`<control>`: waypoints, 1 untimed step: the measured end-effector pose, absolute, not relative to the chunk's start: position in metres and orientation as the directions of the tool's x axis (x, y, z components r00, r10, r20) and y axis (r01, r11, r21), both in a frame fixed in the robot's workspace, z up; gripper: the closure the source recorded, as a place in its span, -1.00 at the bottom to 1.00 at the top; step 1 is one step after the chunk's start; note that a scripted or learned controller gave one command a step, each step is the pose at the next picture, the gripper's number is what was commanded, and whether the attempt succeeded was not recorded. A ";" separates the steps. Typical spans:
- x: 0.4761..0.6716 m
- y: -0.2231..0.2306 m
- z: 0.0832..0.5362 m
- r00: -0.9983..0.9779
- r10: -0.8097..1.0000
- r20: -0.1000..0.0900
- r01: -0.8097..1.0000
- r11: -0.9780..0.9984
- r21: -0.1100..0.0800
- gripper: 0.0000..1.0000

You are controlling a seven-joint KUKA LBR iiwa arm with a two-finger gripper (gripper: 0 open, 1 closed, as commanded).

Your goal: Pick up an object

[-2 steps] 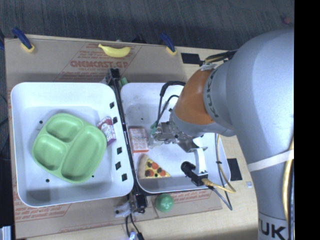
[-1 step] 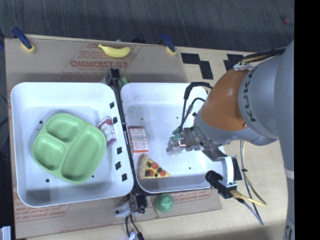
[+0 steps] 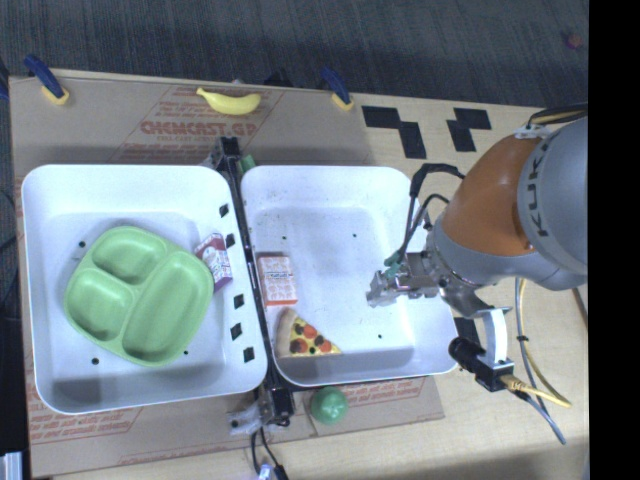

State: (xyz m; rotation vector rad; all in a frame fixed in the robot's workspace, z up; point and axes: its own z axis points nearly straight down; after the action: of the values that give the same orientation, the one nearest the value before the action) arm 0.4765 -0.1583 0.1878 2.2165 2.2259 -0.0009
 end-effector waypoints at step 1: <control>0.478 -0.158 0.198 -0.010 1.000 -0.001 1.000 0.010 0.002 1.00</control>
State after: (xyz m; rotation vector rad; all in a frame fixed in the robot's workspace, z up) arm 0.4781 -0.1579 0.1981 2.2094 2.2306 0.0013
